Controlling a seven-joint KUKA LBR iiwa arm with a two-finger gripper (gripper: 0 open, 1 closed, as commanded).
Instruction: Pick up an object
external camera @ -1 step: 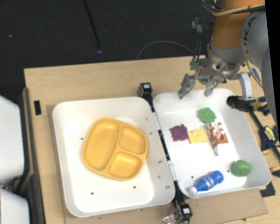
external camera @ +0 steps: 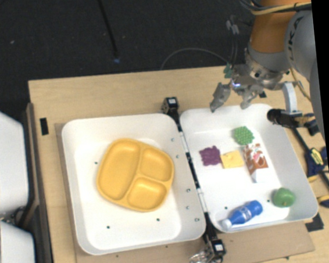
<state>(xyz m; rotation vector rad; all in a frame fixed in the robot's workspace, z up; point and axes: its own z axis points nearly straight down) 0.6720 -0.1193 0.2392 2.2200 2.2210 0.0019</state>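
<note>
Two-finger gripper [external camera: 233, 99], fingers spread and empty, hovers above the right white bin [external camera: 207, 179] (approach stage); descent onto an object comes next.

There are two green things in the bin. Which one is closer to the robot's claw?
The bumpy green one at the top of the right bin, just below the gripper. The smooth round green ball sits far down in the bottom corner.
</note>
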